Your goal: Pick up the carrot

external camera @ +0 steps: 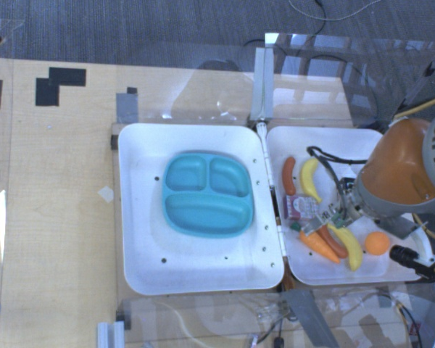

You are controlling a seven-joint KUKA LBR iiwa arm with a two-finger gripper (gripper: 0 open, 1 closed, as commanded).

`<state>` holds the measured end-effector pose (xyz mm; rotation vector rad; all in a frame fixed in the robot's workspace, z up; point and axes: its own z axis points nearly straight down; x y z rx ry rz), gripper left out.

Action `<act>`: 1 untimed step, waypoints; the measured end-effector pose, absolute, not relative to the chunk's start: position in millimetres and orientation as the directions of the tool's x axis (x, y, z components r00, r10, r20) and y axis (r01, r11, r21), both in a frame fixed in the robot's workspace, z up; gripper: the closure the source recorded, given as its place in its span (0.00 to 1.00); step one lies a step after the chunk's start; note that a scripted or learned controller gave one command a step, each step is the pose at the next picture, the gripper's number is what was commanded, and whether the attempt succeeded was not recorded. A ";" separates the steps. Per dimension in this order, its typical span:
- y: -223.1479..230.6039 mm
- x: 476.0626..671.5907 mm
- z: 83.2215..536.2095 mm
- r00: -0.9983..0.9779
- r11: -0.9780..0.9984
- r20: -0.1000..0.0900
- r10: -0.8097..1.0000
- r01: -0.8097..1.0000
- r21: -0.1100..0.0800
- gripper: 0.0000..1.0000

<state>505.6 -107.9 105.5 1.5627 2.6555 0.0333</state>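
The carrot [317, 244] lies slanted in the front part of the right bin [362, 138], with a red sausage [333, 241] and a yellow banana [349, 246] right beside it. My gripper [338, 210] is low in the right bin, just above and behind the carrot, at the edge of a small pink packet [302, 207]. The arm's orange band [402, 169] hides the bin's right side. Nothing shows the carrot as lifted; it rests on the bin floor.
A second sausage [288, 174] and a second banana [309, 178] lie at the back left of the right bin. An orange ball [377, 243] sits at the front right. The left bin [141, 216] holds a blue divided plate [207, 194].
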 end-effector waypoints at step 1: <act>-117.7 505.8 105.3 -0.564 0.566 -0.041 0.825 0.823 0.046 0.00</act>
